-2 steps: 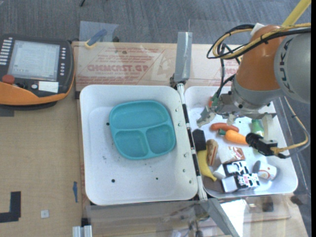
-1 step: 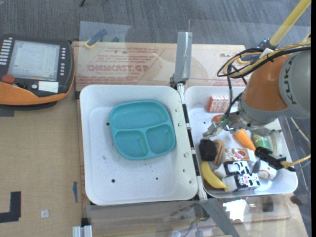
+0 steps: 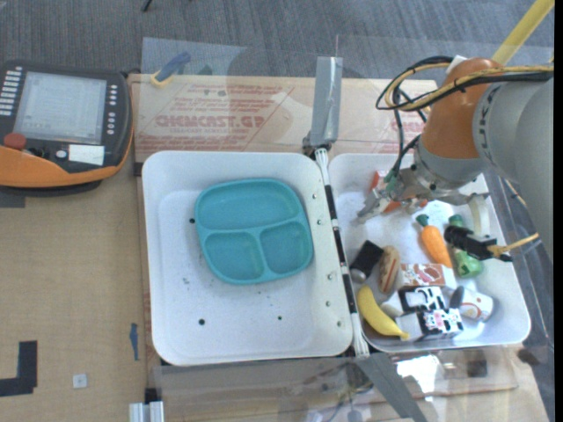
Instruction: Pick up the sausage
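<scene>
The arm is reaching in from the upper right of the frame, its gripper (image 3: pixel 380 202) hanging over the upper left part of the right bin (image 3: pixel 515 310). Its fingers are standing spread apart with only white bin floor between them, grasping nothing. The sausage (image 3: pixel 388 269), brown and sitting in a bun, is lying lower in the same bin, well apart from the gripper, just beside a small black block (image 3: pixel 366 257). A banana (image 3: pixel 378 315) is lying below it near the bin's lower left corner, and a carrot (image 3: pixel 434 242) is resting to the right. The left bin (image 3: pixel 167 323) is holding a teal divided plate (image 3: pixel 253 229). A teach pendant (image 3: pixel 62 126) is sitting on the table at the upper left.
</scene>
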Controlling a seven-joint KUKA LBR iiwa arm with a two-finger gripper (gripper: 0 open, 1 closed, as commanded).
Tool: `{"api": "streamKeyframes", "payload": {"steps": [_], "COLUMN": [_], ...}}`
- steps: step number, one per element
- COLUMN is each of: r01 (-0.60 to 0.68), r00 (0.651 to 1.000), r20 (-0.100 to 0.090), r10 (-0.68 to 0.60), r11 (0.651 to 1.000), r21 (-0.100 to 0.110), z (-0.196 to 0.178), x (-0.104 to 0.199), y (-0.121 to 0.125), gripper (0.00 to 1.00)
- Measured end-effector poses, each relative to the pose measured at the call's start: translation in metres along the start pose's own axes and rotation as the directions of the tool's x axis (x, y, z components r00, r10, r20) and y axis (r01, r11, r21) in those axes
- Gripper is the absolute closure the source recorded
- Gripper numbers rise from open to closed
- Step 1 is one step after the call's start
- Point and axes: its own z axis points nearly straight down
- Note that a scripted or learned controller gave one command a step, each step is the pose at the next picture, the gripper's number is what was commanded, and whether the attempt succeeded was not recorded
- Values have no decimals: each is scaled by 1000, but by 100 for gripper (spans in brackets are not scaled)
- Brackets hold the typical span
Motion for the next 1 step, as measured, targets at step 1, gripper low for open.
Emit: {"api": "streamKeyframes", "payload": {"steps": [1], "r01": [1], "r00": [1000], "r20": [2], "r10": [-1], "r11": [1000], "r21": [-7], "z": [-10], "x": [0], "y": [2], "gripper": [100]}}
